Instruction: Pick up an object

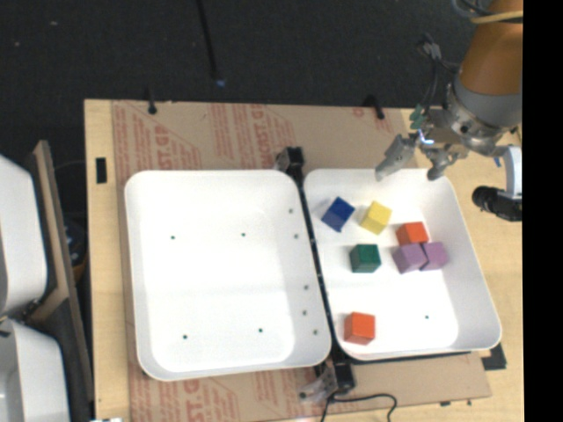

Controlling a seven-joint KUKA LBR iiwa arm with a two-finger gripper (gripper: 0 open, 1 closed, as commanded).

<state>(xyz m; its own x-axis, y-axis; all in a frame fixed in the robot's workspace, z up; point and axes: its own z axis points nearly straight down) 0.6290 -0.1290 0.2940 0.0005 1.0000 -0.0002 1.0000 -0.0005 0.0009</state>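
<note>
Gripper hangs spread and empty over back edge of right bin; risk: blocks sit close, e.g. purple pair touching, so fingers may push instead of grip.

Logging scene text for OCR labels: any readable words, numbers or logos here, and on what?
Cardboard sheet under the two bins: red printed lettering in bands along its top and left edges, too blurred to read.
Blocks, such as the yellow block: no markings visible.
Left bin and right bin: only small dark dots, no text.

Even overhead light, soft focus, faint shadows
</note>
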